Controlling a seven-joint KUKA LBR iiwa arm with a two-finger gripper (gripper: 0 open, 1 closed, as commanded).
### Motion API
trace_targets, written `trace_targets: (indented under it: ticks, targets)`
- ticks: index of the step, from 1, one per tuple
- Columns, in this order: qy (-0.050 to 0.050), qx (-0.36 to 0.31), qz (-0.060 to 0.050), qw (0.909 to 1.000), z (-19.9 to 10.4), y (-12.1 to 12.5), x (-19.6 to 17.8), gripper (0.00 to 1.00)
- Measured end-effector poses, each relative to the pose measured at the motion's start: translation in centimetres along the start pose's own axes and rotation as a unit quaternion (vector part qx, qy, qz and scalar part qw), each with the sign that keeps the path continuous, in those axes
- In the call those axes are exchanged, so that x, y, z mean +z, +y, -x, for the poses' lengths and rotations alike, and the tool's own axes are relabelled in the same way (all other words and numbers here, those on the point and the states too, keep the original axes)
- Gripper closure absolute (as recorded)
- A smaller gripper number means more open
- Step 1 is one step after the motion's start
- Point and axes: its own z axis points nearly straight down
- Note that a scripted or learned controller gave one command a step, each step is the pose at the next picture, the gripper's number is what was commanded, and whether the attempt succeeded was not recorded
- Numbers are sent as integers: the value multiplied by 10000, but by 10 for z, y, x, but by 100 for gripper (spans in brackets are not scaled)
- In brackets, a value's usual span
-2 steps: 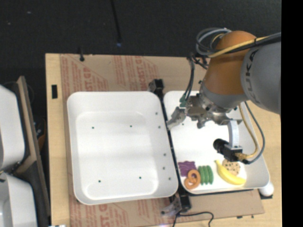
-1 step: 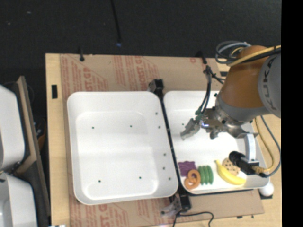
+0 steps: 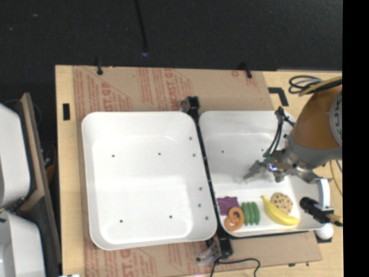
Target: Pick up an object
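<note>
In the right bin (image 3: pixel 236 131) a row of small toys lies along the near wall: a purple piece (image 3: pixel 227 203), an orange ring (image 3: pixel 234 219), a green ridged piece (image 3: pixel 251 212), a yellow banana (image 3: pixel 279 212) and a brown speckled cookie (image 3: pixel 281 201). My gripper (image 3: pixel 267 172) hangs over the bin's middle right, just above and behind the banana and cookie. Its two grey fingers (image 3: pixel 252 172) are spread apart with nothing between them. The orange-banded wrist (image 3: pixel 314 126) rises to the right.
The left bin (image 3: pixel 144 178) lies beside the right one on a cardboard-covered bench (image 3: pixel 144 88). A black clamp (image 3: pixel 190 104) sits at the far junction of the bins. Cables (image 3: pixel 300 84) lie at the bench's far right.
</note>
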Motion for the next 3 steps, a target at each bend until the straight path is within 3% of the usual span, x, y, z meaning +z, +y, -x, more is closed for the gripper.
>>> trace_targets:
  ticks: [1,2,3]
  targets:
    - [6,-40,48,10000,-5,4,-5,0]
    - [5,-34,55,10000,-4,4,-15,100]
    - [1,-71,102,9999,-51,71,-127,100]
